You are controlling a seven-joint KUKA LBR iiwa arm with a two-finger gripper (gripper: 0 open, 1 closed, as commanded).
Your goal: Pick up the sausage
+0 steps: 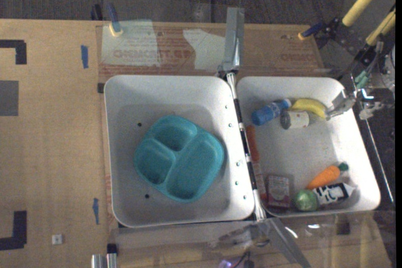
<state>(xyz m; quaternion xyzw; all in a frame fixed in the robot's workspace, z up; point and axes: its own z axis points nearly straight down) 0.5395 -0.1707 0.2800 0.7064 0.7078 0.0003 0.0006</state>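
- The sausage [252,142] lies in the right bin [352,154], hard against that bin's left wall, a thin reddish-orange stick running along the divider.
- The gripper [344,103] sits at the right bin's upper right rim, just beside the banana [310,107]; nothing is between its tips, and how wide it stands I cannot tell.
- Gripper and sausage are well apart, across the bin from each other.
- Near the banana: a blue bottle [271,112] to its left and a grey can [294,119] just below it.
- Along the bin's lower edge: a dark red packet [278,191], a green ball [306,200], a black-and-white bottle [333,192] and a carrot [327,176] above them.
- The left bin [125,103] holds a teal tray [179,157] with three compartments, lying flat and turned at an angle.
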